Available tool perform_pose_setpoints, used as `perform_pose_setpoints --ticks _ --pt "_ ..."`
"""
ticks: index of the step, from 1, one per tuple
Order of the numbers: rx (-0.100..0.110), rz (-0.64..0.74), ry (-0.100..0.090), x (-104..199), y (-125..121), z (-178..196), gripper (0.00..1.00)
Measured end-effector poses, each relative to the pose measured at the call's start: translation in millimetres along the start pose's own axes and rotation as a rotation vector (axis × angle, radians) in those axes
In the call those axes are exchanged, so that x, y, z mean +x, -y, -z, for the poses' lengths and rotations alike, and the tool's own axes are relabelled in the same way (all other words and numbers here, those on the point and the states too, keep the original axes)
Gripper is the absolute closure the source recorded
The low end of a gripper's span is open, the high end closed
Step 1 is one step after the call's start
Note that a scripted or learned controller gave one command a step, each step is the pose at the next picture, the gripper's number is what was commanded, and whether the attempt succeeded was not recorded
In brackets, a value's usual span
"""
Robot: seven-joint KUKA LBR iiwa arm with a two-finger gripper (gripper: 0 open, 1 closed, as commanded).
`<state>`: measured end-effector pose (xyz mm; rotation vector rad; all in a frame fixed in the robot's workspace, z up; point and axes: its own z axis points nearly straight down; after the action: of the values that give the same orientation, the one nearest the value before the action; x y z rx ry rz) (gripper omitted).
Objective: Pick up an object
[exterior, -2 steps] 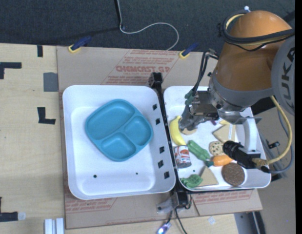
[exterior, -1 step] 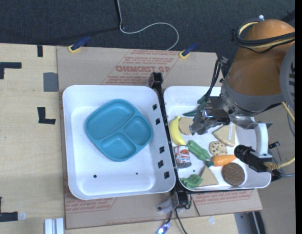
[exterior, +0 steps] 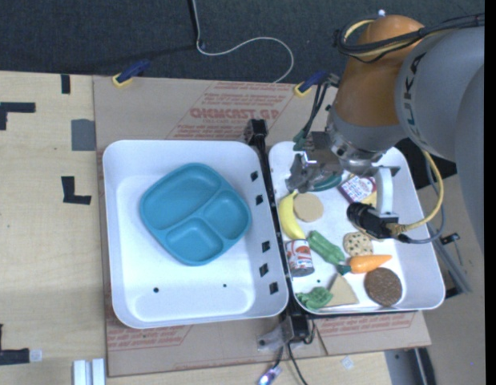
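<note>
The grey arm (exterior: 448,87) with its orange band (exterior: 376,70) reached in from the right and filled the far right of the scene, its wrist hanging over the far part of the right bin (exterior: 428,283). The left bin (exterior: 123,215) sat beside it, the two touching along a shared edge set with black clips. Both rested on a brown cardboard sheet (exterior: 223,111) laid over the wooden bench (exterior: 39,239).

In the left bin lay a blue divided plate (exterior: 195,212), tilted a little, with three compartments, roughly at the bin's middle.

The gripper (exterior: 305,175) hung low over the far left corner of the right bin, just above a round tan biscuit (exterior: 308,208) and the far end of a yellow banana (exterior: 290,216) that lay along the bin's left wall. Whether its jaws were apart or together could not be told from this slant, and nothing showed between them.

The rest of the toy food crowded the near half of the right bin. A round brown patty (exterior: 384,286) lay at the near right, with an orange carrot (exterior: 369,262) just beyond it and a chocolate-chip cookie (exterior: 357,242) touching the carrot's far side. A green pickle-like piece (exterior: 327,248) lay slantwise between banana and cookie. A small red-and-white can (exterior: 300,258) stood near the left wall. A tan wedge (exterior: 340,291) and a green leafy piece (exterior: 315,298) lay at the near edge. A purple-and-white packet (exterior: 357,188) showed beside the wrist.
</note>
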<state>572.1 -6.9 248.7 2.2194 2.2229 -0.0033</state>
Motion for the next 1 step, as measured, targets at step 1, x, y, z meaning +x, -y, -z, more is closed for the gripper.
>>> perform_pose_setpoints --ticks 1 --pt "-0.015 -0.002 -0.002 -24.2 53.0 150.8 1.00"
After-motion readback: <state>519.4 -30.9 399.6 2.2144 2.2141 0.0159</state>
